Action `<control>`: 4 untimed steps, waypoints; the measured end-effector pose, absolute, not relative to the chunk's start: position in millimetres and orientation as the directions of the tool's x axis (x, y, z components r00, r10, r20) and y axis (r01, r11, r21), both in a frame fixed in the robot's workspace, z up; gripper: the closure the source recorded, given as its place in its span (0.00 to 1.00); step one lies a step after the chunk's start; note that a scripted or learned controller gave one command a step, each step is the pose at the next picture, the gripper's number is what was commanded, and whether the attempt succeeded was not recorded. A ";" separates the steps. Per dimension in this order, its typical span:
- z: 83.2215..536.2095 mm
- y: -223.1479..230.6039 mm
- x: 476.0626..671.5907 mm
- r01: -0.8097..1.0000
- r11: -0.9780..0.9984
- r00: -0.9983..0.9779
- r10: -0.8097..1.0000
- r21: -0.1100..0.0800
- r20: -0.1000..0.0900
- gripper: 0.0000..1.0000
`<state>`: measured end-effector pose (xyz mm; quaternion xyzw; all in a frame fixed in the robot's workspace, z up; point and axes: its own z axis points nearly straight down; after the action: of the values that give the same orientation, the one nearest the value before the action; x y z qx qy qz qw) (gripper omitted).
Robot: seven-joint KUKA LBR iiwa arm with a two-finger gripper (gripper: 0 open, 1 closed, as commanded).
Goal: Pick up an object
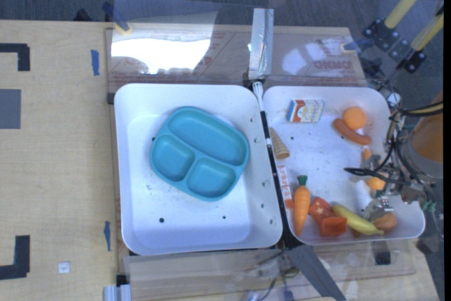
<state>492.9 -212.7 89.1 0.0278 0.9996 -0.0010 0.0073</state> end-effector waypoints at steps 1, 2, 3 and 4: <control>102.4 -212.8 496.9 0.053 0.999 -0.998 0.053 -0.006 -0.027 1.00; 202.0 -198.3 578.9 0.361 0.933 -0.933 0.360 0.002 -0.016 1.00; 198.7 -199.2 577.0 0.363 0.932 -0.932 0.363 0.001 -0.009 0.00; 96.8 -221.5 557.2 0.428 0.904 -0.904 0.428 0.001 -0.010 0.00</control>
<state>557.2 -221.5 96.8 0.2194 0.9756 -0.0006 0.0049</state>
